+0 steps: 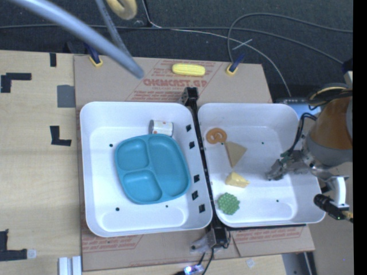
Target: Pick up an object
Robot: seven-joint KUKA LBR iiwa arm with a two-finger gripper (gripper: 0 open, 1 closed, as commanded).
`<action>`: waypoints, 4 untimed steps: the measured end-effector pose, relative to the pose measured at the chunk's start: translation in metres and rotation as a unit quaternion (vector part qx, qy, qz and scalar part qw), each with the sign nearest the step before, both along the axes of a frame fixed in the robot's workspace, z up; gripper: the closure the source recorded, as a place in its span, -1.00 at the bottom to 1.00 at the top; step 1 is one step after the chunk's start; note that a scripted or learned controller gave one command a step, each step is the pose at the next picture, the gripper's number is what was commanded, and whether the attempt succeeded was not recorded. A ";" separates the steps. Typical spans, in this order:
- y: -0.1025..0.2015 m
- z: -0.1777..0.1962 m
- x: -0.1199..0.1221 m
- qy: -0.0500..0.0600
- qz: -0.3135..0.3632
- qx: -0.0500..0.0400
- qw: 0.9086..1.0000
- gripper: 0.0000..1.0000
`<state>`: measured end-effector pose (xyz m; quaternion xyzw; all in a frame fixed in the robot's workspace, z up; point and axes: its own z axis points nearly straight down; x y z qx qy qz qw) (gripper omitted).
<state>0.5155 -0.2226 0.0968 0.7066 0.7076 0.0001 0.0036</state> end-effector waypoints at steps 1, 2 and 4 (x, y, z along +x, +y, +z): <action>0.006 0.062 0.002 0.000 0.000 0.002 1.000 1.00; 0.009 0.104 0.001 0.001 0.000 0.002 1.000 1.00; 0.011 0.181 -0.002 0.001 0.000 0.002 1.000 1.00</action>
